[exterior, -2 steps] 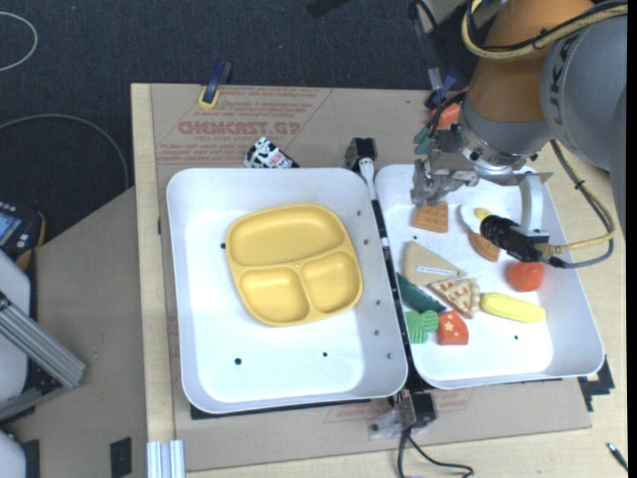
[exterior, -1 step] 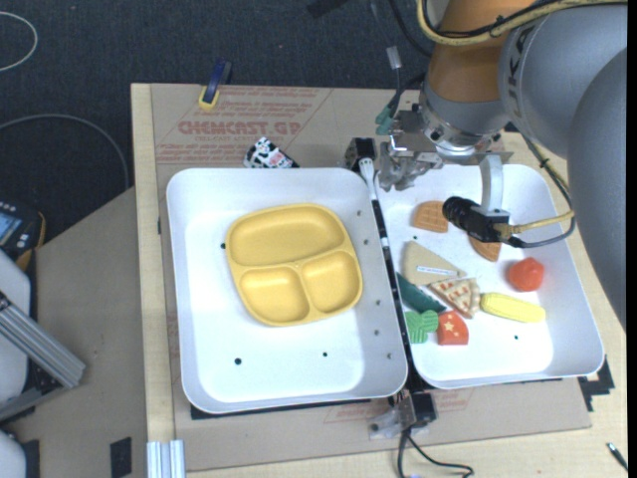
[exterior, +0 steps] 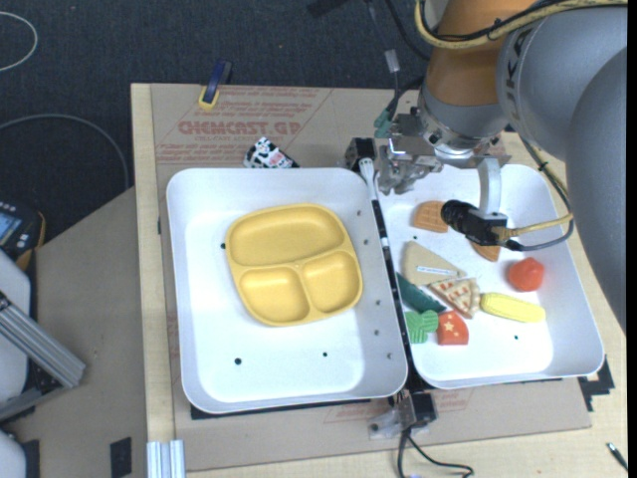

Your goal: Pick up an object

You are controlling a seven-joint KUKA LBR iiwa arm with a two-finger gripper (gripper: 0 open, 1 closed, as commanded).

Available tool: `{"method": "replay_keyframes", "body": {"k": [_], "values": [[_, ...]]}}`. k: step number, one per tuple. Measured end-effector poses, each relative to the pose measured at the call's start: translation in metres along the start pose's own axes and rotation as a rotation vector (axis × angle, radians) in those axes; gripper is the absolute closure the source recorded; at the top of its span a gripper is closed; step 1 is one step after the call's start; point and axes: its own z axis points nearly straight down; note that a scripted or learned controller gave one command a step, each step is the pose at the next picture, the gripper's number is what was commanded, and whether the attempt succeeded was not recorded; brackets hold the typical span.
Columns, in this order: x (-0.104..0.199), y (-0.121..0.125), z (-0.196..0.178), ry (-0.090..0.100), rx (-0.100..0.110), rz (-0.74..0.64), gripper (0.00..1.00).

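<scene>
Arm's parked over the back of the right bin, nothing picked up as far as I can see.

Gripper sits at the far left corner of that bin, by the divider; honestly can't tell how its fingers stand; toy food lies in front of it: a cracker, a sandwich wedge, a pizza slice, a tomato, a banana, a strawberry; a yellow divided plate lies in the left bin on the bench.
</scene>
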Motion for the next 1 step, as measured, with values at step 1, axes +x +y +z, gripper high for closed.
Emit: {"method": "replay_keyframes", "body": {"k": [1], "values": [[-0.0059, 0.0083, 0.0159, -0.001, 0.002, 0.001, 1.0]]}}
